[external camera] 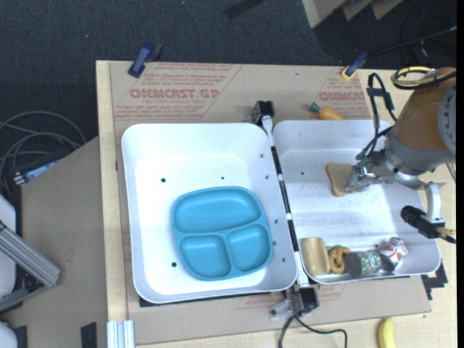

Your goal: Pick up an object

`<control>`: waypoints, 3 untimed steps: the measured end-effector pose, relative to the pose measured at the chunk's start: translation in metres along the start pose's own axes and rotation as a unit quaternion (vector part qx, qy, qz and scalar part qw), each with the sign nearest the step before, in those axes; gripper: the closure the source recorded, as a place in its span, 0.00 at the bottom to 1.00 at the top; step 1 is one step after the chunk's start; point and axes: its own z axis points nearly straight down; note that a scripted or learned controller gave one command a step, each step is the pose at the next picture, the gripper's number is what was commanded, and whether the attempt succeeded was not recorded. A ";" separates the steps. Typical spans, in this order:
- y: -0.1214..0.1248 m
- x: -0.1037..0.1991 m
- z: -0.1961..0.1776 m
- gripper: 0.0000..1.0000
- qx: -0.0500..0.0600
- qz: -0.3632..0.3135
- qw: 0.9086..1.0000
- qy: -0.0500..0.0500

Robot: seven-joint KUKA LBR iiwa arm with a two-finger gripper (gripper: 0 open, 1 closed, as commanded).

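In the right bin [319, 216] a tan, flat object [337, 179] lies near the middle. My gripper [358, 177] is low over the bin, right at that object's right edge and seemingly touching it. Behind it the grey arm with its orange band [424, 122] comes in from the right. Along this bin's front wall lie several small items: a tan piece [314, 255], an orange and green item [336, 259], a dark can-like item [366, 263] and a red and white item [395, 250].
A blue divided plate [221, 230] sits in the left bin [145, 165]. An orange item [330, 112] lies on the bench behind the right bin, and a yellow one [386, 333] in front. A black part [420, 220] overhangs the right bin's right rim.
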 end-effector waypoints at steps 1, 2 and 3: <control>-0.038 -0.029 0.004 1.00 0.004 0.000 1.000 0.001; -0.021 -0.013 -0.136 1.00 0.000 0.000 1.000 0.000; 0.010 0.008 0.000 1.00 -0.001 -0.001 1.000 0.000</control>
